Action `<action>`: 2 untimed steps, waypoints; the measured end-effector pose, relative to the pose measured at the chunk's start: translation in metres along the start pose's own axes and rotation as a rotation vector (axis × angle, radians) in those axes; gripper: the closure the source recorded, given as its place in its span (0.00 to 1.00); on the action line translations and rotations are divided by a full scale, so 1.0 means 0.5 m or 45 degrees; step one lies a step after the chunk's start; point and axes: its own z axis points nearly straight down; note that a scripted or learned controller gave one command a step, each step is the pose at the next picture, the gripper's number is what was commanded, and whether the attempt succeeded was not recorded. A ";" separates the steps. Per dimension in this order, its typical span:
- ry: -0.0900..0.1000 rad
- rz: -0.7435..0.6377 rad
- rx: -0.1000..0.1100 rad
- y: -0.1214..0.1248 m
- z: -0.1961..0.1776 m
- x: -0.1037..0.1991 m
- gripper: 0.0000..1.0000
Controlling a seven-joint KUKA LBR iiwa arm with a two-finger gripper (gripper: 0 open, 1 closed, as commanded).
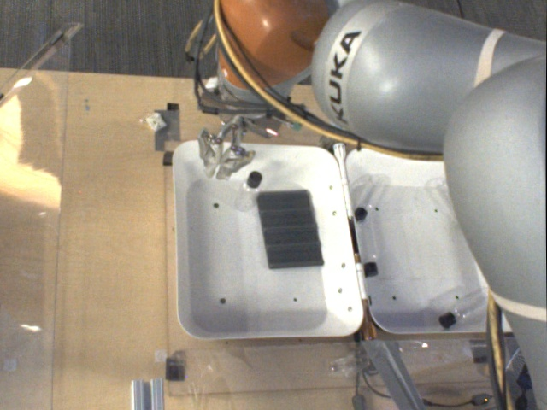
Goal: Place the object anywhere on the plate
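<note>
1. Nearest to the camera is the grey arm [410,67]. It comes in from the right and bends over the far edge of the bins. Its orange band [269,15] sits right above the wrist, so the wrist points almost straight down.
2. The tool [220,154] hangs at the far left corner of the left bin [256,314], close to the rim. I cannot tell whether it is apart or together, and I see nothing held in it.
3. Just beside the tool, on the bin floor, lies a small black piece [254,178]. I take it for the task's object, but it is too small to be sure.
4. Nearer the middle of the same bin a dark ridged slab [291,228] lies flat, apart from the piece. It probably serves as the plate.
5. The right bin [419,254] stands beside, on the worktop [102,229].
6. Possible trouble: the tool is so near the bin wall that going down could strike the rim. The tiny piece could also slip from a grasp or roll off the ridges.
</note>
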 end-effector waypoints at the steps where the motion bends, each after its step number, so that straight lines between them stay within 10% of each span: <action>1: 0.016 0.744 0.001 0.003 0.035 0.004 1.00; 2: 0.017 1.383 0.008 0.010 0.016 -0.011 1.00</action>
